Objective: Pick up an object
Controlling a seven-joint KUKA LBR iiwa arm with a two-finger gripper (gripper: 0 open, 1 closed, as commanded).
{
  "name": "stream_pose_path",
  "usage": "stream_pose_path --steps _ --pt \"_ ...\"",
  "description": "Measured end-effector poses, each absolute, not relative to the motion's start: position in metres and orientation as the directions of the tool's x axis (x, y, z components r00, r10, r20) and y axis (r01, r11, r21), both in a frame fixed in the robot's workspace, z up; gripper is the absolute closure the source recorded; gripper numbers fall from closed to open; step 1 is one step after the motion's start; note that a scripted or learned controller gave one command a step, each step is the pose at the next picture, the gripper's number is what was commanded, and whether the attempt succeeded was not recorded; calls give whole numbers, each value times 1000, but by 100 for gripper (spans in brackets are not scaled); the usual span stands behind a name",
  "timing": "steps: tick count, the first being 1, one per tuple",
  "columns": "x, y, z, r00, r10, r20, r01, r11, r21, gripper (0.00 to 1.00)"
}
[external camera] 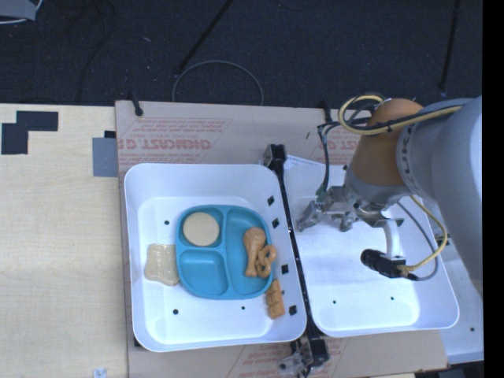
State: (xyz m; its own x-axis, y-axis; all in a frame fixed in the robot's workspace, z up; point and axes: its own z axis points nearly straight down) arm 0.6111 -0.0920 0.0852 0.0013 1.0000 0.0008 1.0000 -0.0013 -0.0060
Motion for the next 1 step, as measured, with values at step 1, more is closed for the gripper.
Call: stream_pose_path --steps 1 --pt "611 -93 97 6 1000 1 1000 -6 -5 100"
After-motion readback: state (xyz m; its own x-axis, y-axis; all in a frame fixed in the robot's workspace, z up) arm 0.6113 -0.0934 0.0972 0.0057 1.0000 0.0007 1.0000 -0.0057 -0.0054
